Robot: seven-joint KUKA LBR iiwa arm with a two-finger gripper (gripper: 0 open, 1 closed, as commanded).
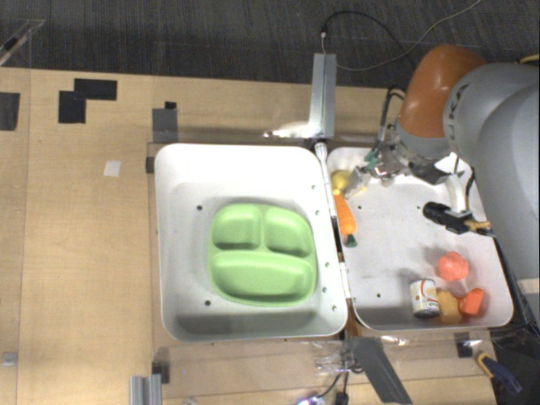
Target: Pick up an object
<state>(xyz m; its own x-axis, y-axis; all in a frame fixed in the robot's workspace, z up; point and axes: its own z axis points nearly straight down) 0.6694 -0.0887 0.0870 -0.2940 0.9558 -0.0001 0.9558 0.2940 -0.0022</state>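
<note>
camera view: gripper [364, 178] hangs low over the right bin's [396, 226] far left corner; whether it is clenched or released, cannot tell. a yellow item [339, 180] lies just beside it, with a carrot [344, 218] along the left wall. a can [423, 298] and orange toys [456, 268] sit near right. a green tray [261, 254] fills the left bin [181, 226].

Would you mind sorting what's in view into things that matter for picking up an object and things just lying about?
Belongs to the job:
- gripper
- yellow item
- carrot
- pink item
- small can
- orange item
- right bin

Just lying about:
- green divided tray
- left bin
- black cable
</note>
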